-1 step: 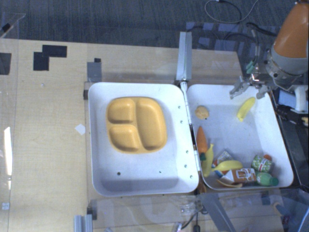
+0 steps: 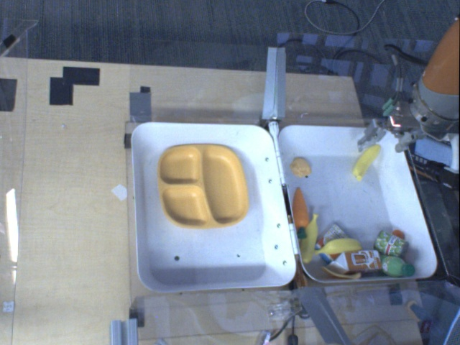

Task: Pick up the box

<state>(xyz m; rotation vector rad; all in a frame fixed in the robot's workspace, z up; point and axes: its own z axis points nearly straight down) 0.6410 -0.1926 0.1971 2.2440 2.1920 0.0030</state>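
Observation:
The box (image 2: 357, 261) is a small orange and brown carton lying flat near the front edge of the right bin (image 2: 410, 192), among other items. My gripper (image 2: 386, 136) hangs over the bin's back right corner, far behind the box. A yellow oblong item (image 2: 366, 160) sits just below and left of the gripper; whether they touch is unclear.
Around the box lie a green can (image 2: 390, 243), a green item (image 2: 397, 267), bananas (image 2: 336, 247), a silvery packet (image 2: 332, 233) and a carrot (image 2: 300, 207). A tan lump (image 2: 300, 167) lies at the back left. The left bin (image 2: 144, 214) holds a yellow divided plate (image 2: 203, 185).

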